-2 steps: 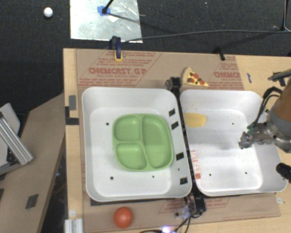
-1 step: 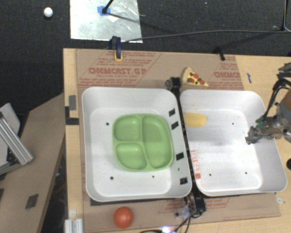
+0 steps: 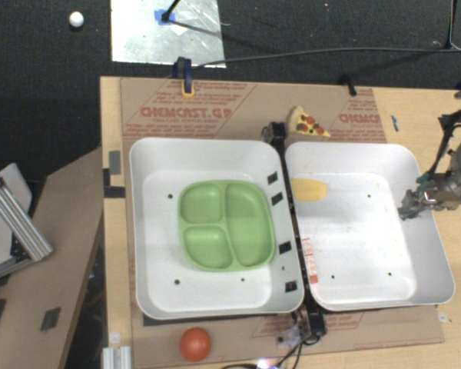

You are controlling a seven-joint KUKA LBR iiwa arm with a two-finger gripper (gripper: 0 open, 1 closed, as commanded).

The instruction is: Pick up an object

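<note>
A pale yellow, rounded object [image 3: 308, 190] lies in the right bin [image 3: 369, 283] near its far left corner. My gripper [image 3: 415, 204] hangs at the right bin's right rim, well to the right of the yellow object. Nothing shows between its fingers. A green divided plate [image 3: 225, 224] rests in the middle of the left bin [image 3: 150, 283].
A toy pizza slice [image 3: 307, 122] lies on the cardboard behind the bins. A red ball [image 3: 194, 344] sits on the bench in front of the left bin. Black clips line the seam between the bins. A metal frame [image 3: 11, 214] stands at the left.
</note>
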